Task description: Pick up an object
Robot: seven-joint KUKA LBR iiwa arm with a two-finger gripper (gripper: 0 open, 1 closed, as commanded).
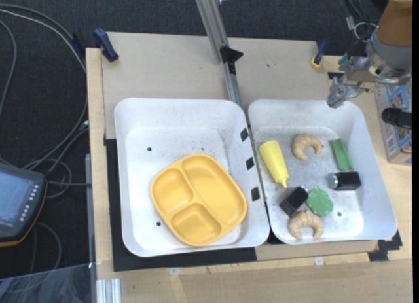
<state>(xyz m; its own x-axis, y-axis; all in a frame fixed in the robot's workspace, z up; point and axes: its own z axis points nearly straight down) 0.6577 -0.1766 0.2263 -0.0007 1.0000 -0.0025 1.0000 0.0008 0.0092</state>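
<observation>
Hovering above the right white bin's (366, 128) far rim: gripper (336, 98), opening not discernible, nothing held. Recommended target: yellow plastic bottle (273, 161), isolated; descent to be centred across its width.

White bins: two, left bin (131, 125) and right bin (373, 164), side by side
Yellow divided trays: one (198, 198), three compartments, in left bin
Croissants: two, one (307, 145) toward far side of right bin, one (306, 224) at near side
Yellow squeeze bottles: one (274, 161)
Black blocks: two, one (294, 199) beside near croissant, one (346, 180) toward right wall
Green bars: one (340, 154)
Green leaf-shaped pieces: one (320, 201)
Blue clamps at table edge: two (105, 44) (320, 53)
</observation>
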